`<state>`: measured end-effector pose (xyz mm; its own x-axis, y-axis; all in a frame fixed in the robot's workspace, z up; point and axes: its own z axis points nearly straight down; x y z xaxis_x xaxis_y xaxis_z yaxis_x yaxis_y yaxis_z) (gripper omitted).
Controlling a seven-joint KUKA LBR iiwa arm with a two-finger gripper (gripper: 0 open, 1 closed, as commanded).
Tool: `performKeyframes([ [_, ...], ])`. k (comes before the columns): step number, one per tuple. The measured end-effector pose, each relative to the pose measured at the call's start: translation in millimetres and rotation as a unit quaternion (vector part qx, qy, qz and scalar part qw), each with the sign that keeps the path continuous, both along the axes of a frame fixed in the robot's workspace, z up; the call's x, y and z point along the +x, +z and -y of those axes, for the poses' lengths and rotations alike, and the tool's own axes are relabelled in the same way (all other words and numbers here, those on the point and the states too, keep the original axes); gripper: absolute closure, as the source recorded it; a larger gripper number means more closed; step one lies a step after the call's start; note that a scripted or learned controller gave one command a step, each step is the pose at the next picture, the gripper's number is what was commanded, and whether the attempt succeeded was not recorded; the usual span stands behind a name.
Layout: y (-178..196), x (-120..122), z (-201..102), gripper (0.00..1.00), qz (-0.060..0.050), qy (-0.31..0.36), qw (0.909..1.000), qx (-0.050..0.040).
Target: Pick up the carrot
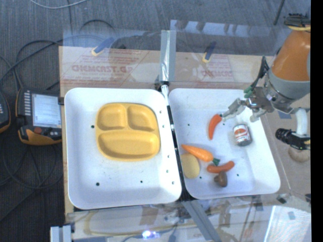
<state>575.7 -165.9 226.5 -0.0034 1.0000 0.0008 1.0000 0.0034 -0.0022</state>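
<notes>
Two fingers (228,112) spread apart, empty, beside a chili (214,126); carrot (198,153) untouched.

Grey carpet floor (30,29) strewn with black cables (20,59).

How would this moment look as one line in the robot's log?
task: pick up carrot | gripper: above right bin, near chili pepper | carrot: lying in bin, untouched

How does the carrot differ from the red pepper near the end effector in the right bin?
The carrot is paler orange and thicker, with a green tip; the red pepper is redder and slimmer. The carrot lies nearly across the right bin beside a potato; the pepper lies more lengthwise, close to the end effector. Both are long and tapered.
</notes>
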Motion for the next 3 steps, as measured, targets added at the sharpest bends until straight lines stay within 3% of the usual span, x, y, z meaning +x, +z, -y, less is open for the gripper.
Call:
performKeyframes([
  [1, -125.1, -49.8, -55.0, 0.0, -0.001, 0.006, 1.0, 0.0004],
  [2, -134.6, -80.4, -64.1, 0.0, 0.013, 0.106, 0.9943, -0.0053],
  [3, -124.2, -78.8, -65.3, 1.0, 0.014, 0.106, 0.9943, -0.0034],
])
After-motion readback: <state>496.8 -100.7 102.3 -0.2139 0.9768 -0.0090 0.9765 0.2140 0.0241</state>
